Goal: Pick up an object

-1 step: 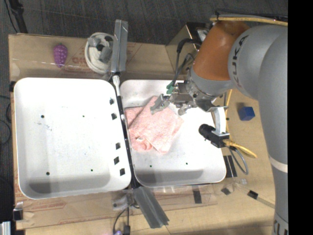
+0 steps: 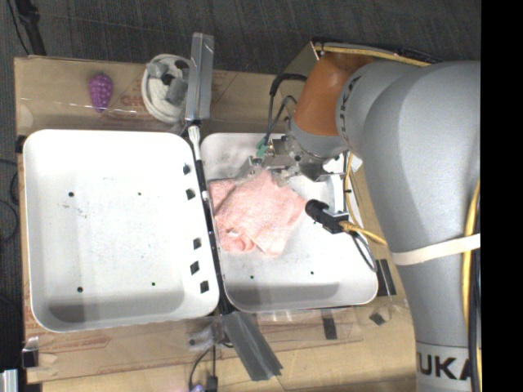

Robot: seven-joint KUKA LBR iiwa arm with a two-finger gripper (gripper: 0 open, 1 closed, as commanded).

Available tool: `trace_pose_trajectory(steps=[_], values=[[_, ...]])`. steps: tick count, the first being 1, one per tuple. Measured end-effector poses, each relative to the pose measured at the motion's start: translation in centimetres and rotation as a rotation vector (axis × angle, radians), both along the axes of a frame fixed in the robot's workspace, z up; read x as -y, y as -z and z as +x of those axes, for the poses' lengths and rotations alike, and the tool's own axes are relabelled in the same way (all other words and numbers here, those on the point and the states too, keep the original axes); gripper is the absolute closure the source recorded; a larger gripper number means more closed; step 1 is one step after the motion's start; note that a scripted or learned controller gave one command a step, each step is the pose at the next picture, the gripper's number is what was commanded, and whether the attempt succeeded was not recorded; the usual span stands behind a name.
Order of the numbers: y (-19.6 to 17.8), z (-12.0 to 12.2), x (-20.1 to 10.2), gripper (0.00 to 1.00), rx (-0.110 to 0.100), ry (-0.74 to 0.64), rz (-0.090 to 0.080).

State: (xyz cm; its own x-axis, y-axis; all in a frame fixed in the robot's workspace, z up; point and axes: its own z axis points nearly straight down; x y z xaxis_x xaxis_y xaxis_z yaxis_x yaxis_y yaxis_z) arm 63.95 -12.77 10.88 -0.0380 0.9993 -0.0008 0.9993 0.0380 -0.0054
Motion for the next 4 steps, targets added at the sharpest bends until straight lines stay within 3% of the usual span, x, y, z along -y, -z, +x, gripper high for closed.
trace_pose_trajectory(steps=[1,2,3,4], values=[[1.5,-4.0,7.2,0.00,0.005,-0.046,0.001],[1.5,-0.9,6.0,0.00,0.008,-0.300,0.000],[1.5,1.8,8.0,0.00,0.008,-0.424,0.001],[1.5,1.8,8.0,0.00,0.008,-0.424,0.001]])
